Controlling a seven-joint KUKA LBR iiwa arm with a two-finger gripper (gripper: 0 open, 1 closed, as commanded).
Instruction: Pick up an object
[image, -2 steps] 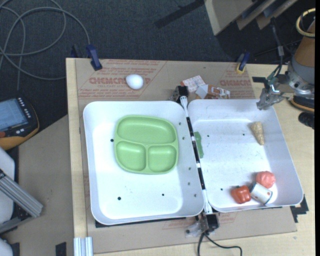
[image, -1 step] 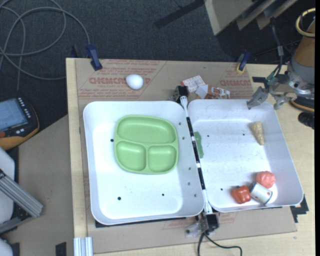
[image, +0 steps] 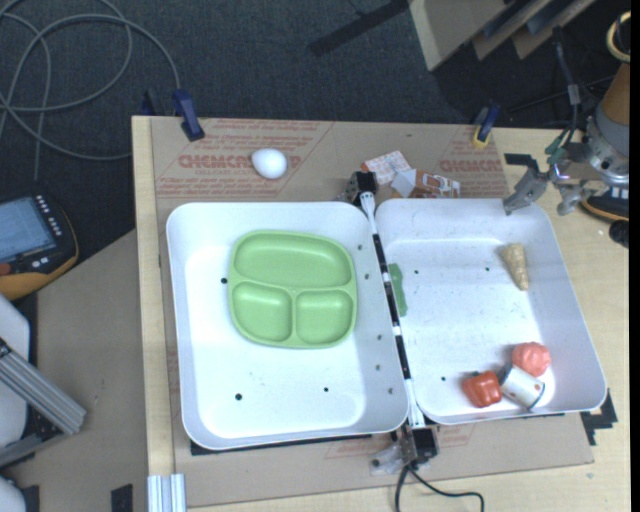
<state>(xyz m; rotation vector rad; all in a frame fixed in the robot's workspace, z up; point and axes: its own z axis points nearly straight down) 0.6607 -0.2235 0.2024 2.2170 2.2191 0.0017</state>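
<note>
The jaws (image: 540, 190) hang spread apart, holding nothing, over the top edge of the right bin (image: 450, 300). The things to pick sit low in that bin: an orange ball (image: 531, 357), a red block (image: 482, 390), a white cup (image: 522, 386). A green tray (image: 293, 288) rests in the left bin (image: 200, 330).

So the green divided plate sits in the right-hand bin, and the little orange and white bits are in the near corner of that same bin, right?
Not quite. The camera view shows the green divided plate in the left-hand bin, not the right. The little orange and white bits are indeed in the near corner of the right-hand bin.
</note>
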